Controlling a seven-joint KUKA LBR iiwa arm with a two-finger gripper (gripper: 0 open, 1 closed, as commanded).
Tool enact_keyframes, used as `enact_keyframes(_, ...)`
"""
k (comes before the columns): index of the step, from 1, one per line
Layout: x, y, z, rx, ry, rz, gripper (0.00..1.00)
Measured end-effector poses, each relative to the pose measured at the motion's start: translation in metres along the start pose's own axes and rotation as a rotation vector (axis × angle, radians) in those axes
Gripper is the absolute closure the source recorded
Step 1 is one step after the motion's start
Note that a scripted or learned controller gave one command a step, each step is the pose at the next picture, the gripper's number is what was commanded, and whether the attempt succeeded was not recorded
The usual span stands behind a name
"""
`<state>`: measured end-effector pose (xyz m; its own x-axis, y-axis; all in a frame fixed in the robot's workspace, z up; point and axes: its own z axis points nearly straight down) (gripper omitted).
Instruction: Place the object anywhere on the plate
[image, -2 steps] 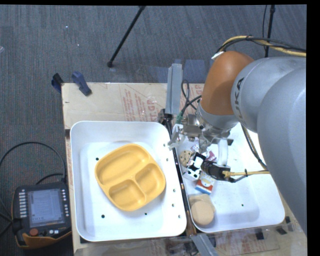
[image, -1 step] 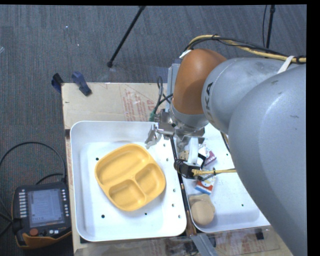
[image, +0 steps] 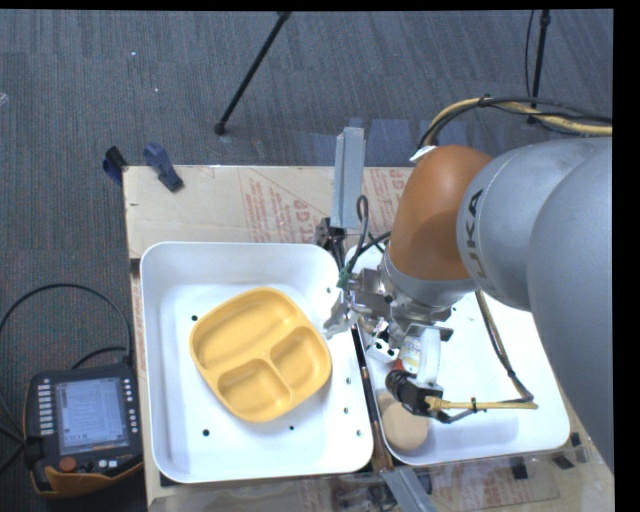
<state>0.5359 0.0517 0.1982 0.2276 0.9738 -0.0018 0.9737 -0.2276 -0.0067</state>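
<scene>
A yellow plate (image: 260, 352) with three compartments lies tilted in the left white bin (image: 165, 300), and nothing lies on it. A tan rounded object (image: 405, 427) rests at the front left corner of the right bin (image: 535, 425). My gripper (image: 388, 345) hangs low over the left side of the right bin, close to the wall between the two bins. It is behind the tan object and apart from it. The grey and orange wrist covers most of the gripper from above.
The big grey arm (image: 540, 240) spans the right bin and hides much of its floor. A yellow cable (image: 485, 405) trails from the wrist across that bin. A grey upright post (image: 349, 180) stands behind the bins. A teach pendant (image: 85, 410) lies on the floor at left.
</scene>
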Motion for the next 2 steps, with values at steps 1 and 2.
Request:
enact_keyframes(1,0.000,0.000,-0.008,0.005,0.000,0.002,1.00)
enact_keyframes(2,0.071,0.007,0.008,-0.001,0.000,-0.001,1.00)
